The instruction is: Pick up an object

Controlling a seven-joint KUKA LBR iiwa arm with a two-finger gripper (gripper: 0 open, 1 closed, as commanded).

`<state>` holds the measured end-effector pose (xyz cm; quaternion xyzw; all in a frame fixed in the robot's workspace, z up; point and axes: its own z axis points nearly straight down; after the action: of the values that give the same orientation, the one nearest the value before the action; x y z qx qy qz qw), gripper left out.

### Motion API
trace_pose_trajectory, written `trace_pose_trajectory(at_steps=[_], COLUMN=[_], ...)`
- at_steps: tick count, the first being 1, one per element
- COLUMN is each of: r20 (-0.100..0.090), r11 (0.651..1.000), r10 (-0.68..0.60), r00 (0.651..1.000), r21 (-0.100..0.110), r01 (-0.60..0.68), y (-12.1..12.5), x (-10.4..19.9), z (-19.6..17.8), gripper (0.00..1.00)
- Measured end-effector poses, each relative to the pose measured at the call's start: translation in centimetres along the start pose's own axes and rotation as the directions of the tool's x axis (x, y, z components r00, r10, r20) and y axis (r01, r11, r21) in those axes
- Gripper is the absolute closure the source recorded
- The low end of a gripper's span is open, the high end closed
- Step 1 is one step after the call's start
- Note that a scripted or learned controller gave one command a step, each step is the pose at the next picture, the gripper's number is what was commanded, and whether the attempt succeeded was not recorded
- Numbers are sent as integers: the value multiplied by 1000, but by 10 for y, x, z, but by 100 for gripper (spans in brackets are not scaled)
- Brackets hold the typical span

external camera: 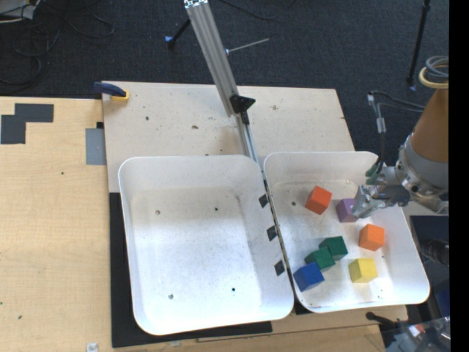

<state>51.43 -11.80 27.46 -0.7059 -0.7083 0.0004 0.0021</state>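
Where the arm reaches into the right bin (410, 288), gripper (364, 205) low against the purple cube (344, 210), finger spread unclear from here, orange cubes (318, 199) either side, green blocks (327, 251), blue cube (308, 276), yellow cube (363, 270) nearer the front.

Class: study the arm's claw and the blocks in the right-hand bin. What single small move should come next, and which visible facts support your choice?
Probably close the claw on the purple block and check the grip before lifting. The claw sits low in the right bin right against that block, while the orange cube and the other blocks lie apart. Whether its fingers already straddle the block is unclear.
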Motion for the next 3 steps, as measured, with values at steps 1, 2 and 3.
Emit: trace_pose_trajectory(at_steps=[1,2,3], r20=[0,1,1], r11=[1000,1000,1000], r10=[-1,-1,0], r00=[1000,1000,1000], r21=[1,-1,0], r01=[1,1,0], y=[7,10,11], x=[51,105,152], z=[21,18,19], gripper=[100,100,100])
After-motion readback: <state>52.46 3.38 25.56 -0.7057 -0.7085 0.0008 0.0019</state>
